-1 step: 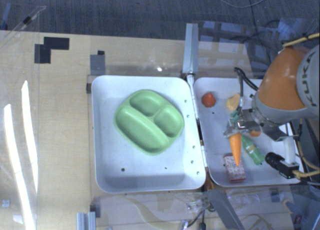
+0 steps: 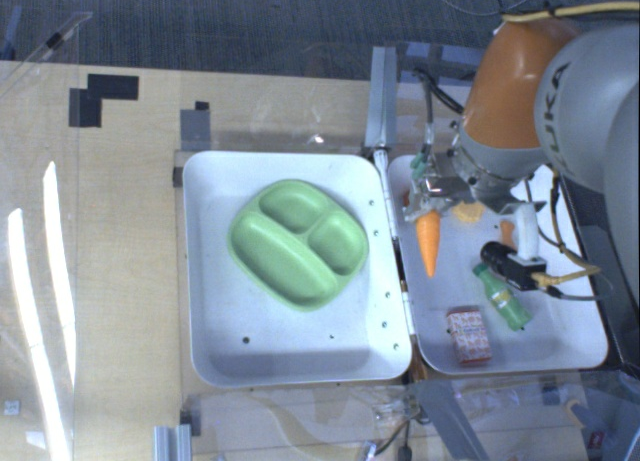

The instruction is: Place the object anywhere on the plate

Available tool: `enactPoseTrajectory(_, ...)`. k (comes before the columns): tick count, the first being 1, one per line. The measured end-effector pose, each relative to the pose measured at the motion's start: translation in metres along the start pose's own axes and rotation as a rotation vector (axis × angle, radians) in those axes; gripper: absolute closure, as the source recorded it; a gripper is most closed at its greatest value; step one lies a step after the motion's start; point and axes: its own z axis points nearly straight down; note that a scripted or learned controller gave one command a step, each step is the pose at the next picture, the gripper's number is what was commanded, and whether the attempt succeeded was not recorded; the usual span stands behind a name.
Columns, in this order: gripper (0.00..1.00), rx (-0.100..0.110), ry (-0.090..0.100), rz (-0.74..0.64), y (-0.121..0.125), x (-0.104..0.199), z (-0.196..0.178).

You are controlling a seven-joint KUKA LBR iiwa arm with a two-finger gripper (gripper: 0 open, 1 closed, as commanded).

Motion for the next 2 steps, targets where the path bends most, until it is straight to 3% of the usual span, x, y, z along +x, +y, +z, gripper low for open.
enactPoseTrajectory(1, 1.00, 0.004, 0.001, -0.020, 0.0283, 0.0578, 0.0473)
enactPoseTrajectory(2, 0.00, 0.003, 0.000, -0.020, 0.0285, 0.0576, 0.0467)
